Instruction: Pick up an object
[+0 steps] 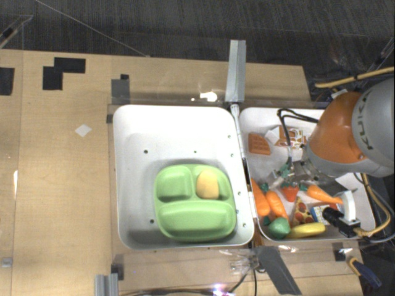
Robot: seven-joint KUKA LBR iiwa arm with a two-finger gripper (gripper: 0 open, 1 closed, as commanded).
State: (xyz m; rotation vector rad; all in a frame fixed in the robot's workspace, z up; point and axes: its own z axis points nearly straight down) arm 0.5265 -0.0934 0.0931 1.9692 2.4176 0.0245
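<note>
Two shallow white bins sit side by side on the wooden worktop (pixel 55 184). Nearest the bottom edge of the right bin (pixel 250 125) lies a yellow banana (pixel 307 229), its long axis running left to right, just beside a green round fruit (pixel 278 227). Next to them two orange carrots (pixel 269 203) lie side by side, long axes slanting from upper left to lower right, and another carrot (pixel 323 194) points toward the right. The hand (pixel 290 176) hangs over this clutter just above a small red piece (pixel 290 193); whether it is clenched or released I cannot tell. Farther back in that bin lie a brown wafer-like block (pixel 259 143) and a printed packet (pixel 294 138). The left bin (pixel 173 128) holds a green divided tray (pixel 191 208) with a yellow egg-shaped thing (pixel 208 184) in its upper right compartment. Beyond the worktop lies dark carpet (pixel 154 11).
</note>
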